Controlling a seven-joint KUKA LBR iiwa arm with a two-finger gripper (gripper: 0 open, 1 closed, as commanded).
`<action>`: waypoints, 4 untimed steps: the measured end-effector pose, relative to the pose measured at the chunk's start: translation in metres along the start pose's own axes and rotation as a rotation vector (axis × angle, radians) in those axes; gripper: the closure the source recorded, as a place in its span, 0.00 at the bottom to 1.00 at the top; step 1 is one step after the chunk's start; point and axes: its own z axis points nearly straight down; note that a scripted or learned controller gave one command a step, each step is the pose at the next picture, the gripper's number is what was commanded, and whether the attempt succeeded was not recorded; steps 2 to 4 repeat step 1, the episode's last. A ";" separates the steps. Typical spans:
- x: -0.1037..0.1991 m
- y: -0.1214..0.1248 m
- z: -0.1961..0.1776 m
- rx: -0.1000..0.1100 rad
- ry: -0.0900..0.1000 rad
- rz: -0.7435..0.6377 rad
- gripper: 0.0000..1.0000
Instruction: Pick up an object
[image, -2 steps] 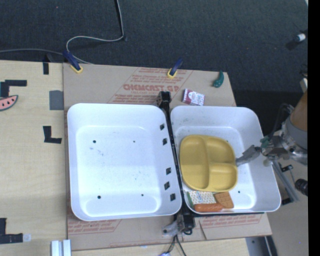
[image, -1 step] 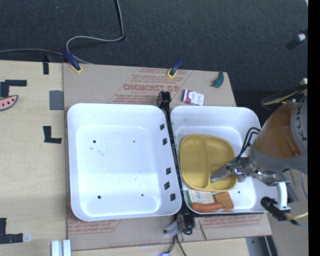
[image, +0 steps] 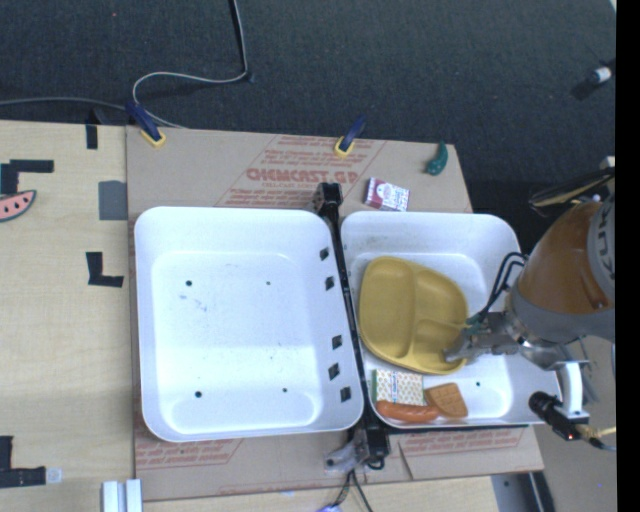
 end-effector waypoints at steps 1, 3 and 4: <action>0.069 -0.001 -0.138 0.000 0.010 -0.010 1.00; 0.069 -0.001 -0.138 0.000 0.010 -0.010 1.00; 0.069 -0.001 -0.138 0.000 0.010 -0.010 1.00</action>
